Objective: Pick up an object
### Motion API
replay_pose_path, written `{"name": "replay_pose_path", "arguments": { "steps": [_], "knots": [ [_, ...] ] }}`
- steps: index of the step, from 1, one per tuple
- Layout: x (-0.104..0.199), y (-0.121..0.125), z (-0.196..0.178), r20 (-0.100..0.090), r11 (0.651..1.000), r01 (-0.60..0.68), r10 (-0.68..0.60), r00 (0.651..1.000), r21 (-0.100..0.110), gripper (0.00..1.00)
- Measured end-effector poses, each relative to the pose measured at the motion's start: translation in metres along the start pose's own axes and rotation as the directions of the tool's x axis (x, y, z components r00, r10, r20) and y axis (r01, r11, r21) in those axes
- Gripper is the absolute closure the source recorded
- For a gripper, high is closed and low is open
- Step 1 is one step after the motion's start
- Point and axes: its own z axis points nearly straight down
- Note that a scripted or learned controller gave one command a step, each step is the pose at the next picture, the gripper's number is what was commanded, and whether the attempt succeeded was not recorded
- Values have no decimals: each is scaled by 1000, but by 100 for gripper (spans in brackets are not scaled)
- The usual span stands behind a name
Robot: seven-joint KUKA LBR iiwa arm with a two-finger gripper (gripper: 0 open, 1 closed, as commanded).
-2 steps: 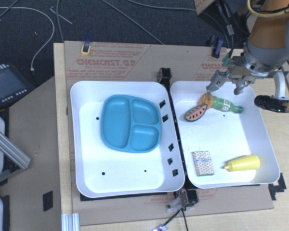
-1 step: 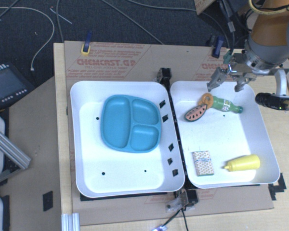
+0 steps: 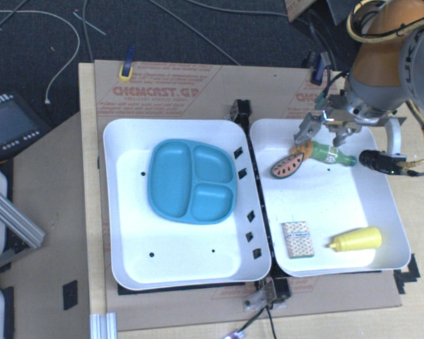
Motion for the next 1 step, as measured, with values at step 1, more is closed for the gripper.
{"name": "replay_pose_path", "arguments": {
  "steps": [1],
  "knots": [
    [8,-1,60,-1,1000,1,-1,1000,0,0]
  ]
}}
